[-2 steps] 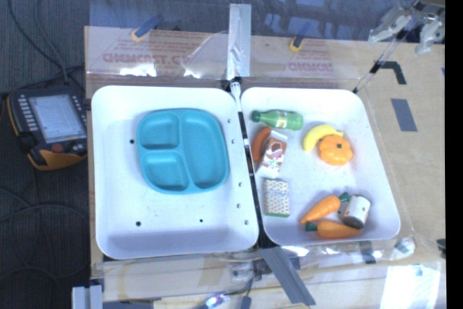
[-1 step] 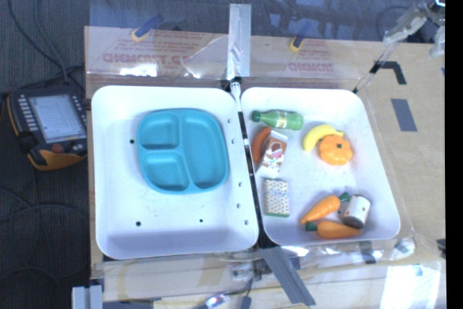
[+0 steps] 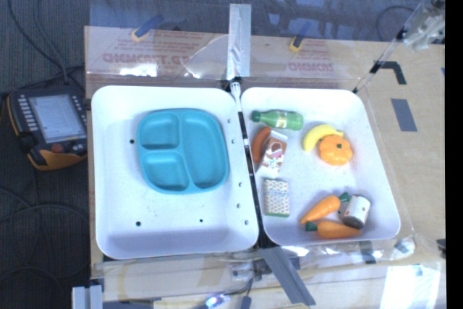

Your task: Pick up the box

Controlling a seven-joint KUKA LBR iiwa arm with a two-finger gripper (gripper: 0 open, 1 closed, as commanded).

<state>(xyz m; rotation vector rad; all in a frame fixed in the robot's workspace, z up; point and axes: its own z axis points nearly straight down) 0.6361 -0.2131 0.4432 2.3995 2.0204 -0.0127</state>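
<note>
Task not started, whole pick still to do. Left bin (image 3: 108, 155) holds a blue tray (image 3: 182, 150). The box (image 3: 275, 197) lies flat, untouched, lower left of the right bin (image 3: 376, 155), below a small carton (image 3: 273, 155); pale, patterned top, rectangular. Gripper state: cannot tell.

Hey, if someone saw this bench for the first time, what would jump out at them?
Most likely the bright blue divided plate, alone in the left bin. Next, the clutter in the right bin: a green bottle at the top, a banana and orange beside it, small boxes along the left wall, carrots near the front.
</note>
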